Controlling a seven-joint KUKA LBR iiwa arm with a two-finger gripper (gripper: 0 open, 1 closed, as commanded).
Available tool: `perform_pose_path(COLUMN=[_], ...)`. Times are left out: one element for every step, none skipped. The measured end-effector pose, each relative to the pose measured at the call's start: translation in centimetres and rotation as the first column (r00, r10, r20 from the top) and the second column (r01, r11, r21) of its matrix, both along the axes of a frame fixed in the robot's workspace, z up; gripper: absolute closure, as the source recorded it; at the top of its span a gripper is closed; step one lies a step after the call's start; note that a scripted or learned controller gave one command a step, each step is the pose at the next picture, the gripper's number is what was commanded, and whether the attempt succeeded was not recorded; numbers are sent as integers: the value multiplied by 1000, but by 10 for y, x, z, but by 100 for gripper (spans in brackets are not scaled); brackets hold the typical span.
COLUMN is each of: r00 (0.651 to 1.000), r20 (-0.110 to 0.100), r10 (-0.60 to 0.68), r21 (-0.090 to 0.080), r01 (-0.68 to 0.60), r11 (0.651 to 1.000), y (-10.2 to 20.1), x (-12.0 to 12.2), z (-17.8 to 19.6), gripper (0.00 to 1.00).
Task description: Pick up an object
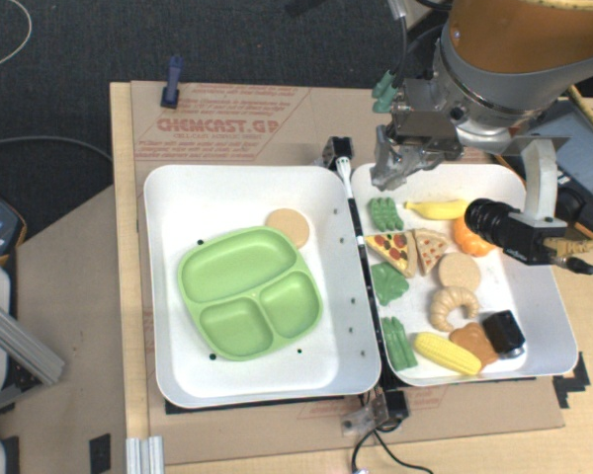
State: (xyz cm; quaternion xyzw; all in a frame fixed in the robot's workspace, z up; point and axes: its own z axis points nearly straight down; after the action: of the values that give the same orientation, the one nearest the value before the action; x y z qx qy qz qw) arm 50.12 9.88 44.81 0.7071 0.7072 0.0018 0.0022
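In the left bin [168, 265] I see a green tray [249, 289] and a round biscuit [289, 226]. The toy food crowds the right bin [544, 314]; the banana [438, 208] lies just below-right of my pincer [390, 174], lengthwise across the bin. I cannot tell the pincer's state.

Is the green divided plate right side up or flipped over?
Right side up: the green divided plate lies flat in the left bin, its three hollow compartments facing up.
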Motion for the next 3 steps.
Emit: perform_pose_path(r00=[1000, 1000, 1000], r20=[2, 1, -1], r10=[0, 14, -1], r21=[0, 6, 2], r01=[0, -14, 1], r11=[1000, 1000, 1000], y=[0, 114, 111], x=[1, -11, 10], z=[10, 63, 89], gripper=[100, 100, 100])
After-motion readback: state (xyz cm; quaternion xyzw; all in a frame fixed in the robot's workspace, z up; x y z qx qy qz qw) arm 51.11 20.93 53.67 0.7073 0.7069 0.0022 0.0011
